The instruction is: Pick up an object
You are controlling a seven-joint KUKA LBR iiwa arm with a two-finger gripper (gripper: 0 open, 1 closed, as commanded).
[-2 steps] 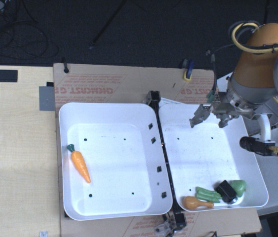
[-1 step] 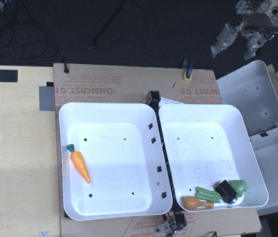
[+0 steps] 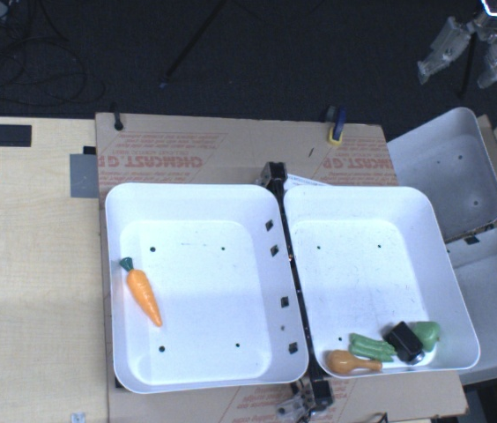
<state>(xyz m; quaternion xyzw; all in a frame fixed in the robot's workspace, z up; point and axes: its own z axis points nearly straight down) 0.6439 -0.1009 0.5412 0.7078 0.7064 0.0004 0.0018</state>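
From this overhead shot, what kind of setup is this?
Likely a robot grasping test bench: two white bins on a clamped cardboard sheet, toy carrot and plastic vegetables as pick objects.

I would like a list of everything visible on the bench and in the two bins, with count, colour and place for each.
bins: two, white, side by side on the cardboard sheet
carrot: one, orange with green top, left bin, near its left wall
green toys: two, right bin, near corner
black block: one, between the green toys
orange-tan pear-shaped toy: one, right bin, front edge
cardboard sheet: one, brown, under the bins
clamp: one, blue and yellow, on the sheet's far edge
gripper: one, grey, top right, away from the bins
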